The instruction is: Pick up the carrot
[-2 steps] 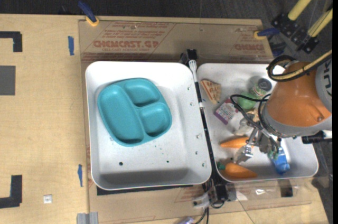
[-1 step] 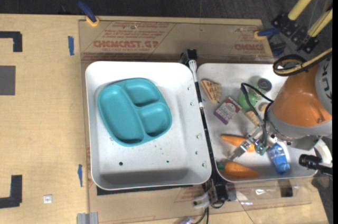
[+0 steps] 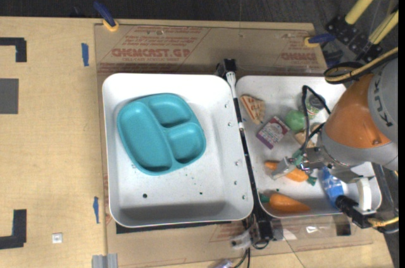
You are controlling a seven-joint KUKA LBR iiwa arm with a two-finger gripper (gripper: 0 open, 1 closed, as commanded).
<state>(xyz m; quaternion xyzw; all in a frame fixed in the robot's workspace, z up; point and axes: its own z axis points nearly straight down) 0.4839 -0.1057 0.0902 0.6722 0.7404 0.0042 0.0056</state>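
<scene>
Orange-banded arm [image 3: 361, 124] fills the right of the frame. Its gripper [image 3: 302, 162] hangs low in the right bin [image 3: 248, 134]; its opening cannot be told. A carrot [image 3: 288, 201] lies at lower right beside the bin's near wall. Best approach: centre over the carrot's middle, fingers straddling its width.

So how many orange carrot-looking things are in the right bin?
2. One carrot lies along the right bin's near edge; another orange piece sits under the gripper. The arm may hide more.
</scene>
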